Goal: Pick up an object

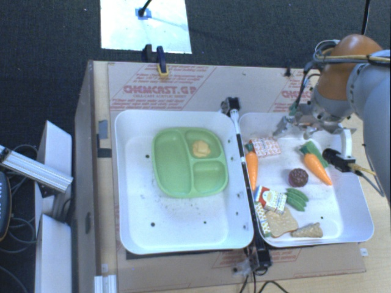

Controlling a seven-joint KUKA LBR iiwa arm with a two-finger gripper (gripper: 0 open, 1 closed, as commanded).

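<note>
- Claw [303, 122]: hangs over the back edge of the right bin, at the end of the grey arm [366, 84] with its orange band; nothing shows between its fingers; how far apart they stand cannot be told.
- Right bin [360, 215]: shallow, white, holds all the loose toy food listed below.
- Large carrot [316, 162]: orange with a green top, lies aslant just in front of the claw, green end toward it, apart from it.
- Dark red round piece [298, 177]: just left of the large carrot's tip.
- Green pea pod [297, 198]: in front of the round piece, near the middle of the bin.
- Pink-and-white packet [266, 147]: flat, at the back left part of the bin, left of the claw.
- Small carrot [251, 167]: lies along the bin's left wall, just in front of the packet.
- Red-and-white carton [269, 199]: beside the pea pod, on its left.
- Bread slice [281, 223]: brown, in front of the carton, touching it.
- Tan cracker piece [307, 230]: at the front edge, just right of the bread.
- Left bin [140, 224]: white, side by side with the right one.
- Green tray [183, 163]: divided into compartments, sits in the left bin toward the back.
- Yellow lump [200, 148]: lies in the tray's back right compartment.
- Board [159, 90]: brown, red lettering, lies under both bins.
</note>
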